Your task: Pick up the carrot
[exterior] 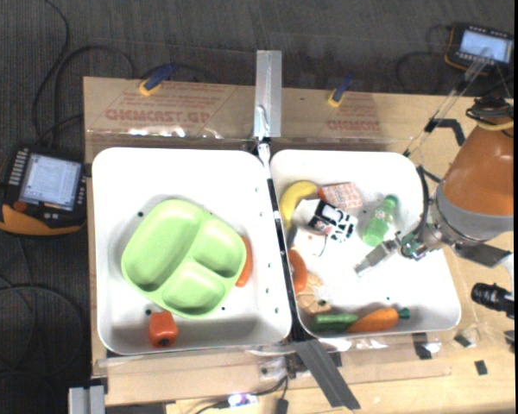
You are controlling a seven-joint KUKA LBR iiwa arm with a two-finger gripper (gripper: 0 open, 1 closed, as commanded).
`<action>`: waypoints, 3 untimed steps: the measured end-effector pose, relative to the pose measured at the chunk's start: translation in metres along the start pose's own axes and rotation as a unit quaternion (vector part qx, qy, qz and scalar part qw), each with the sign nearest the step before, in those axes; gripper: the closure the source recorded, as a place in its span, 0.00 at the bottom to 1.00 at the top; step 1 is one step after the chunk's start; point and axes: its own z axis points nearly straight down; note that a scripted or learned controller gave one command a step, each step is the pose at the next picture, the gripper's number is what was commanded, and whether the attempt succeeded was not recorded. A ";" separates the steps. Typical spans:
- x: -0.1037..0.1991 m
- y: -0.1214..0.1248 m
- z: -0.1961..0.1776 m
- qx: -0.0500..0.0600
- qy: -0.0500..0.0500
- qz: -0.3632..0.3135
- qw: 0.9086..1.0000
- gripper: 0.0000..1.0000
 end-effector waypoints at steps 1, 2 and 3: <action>0.032 0.016 0.100 -0.005 -0.006 -0.029 1.000 0.00; 0.017 0.016 0.109 -0.005 0.000 0.027 1.000 0.00; 0.029 0.016 0.108 -0.006 -0.010 -0.098 0.995 0.00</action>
